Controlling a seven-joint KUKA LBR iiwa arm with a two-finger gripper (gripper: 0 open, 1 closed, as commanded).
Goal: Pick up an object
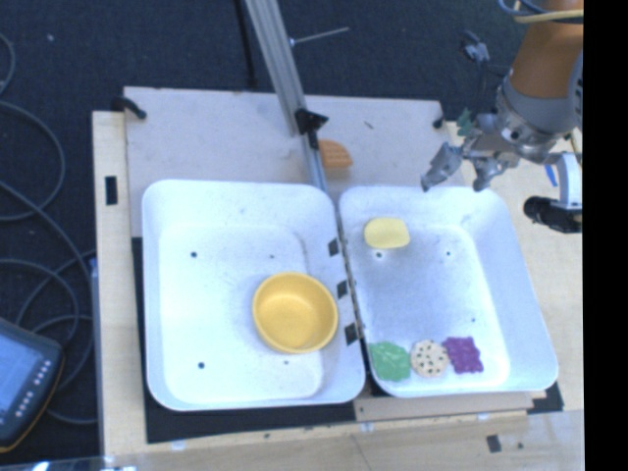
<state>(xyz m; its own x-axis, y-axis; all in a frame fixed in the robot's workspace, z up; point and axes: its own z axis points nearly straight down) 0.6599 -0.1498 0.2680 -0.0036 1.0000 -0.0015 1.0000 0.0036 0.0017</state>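
My gripper (459, 177) hangs over the far rim of the right bin (510, 263), fingers spread open with nothing between them. Below and to its left, a pale yellow flat piece (387, 233) lies near the bin's far left corner. Along the near edge of the same bin sit a green piece (391, 360), a round cookie (429, 358) and a purple piece (463, 354) in a row. A yellow bowl (294, 312) stands upright in the left bin (196, 263), toward its near right side.
A slanted metal rail (280, 62) runs from the top down to the gap between the bins. A small orange object (335, 155) lies on the bench behind the bins. Cables and a tablet (22, 379) lie off the bench at left.
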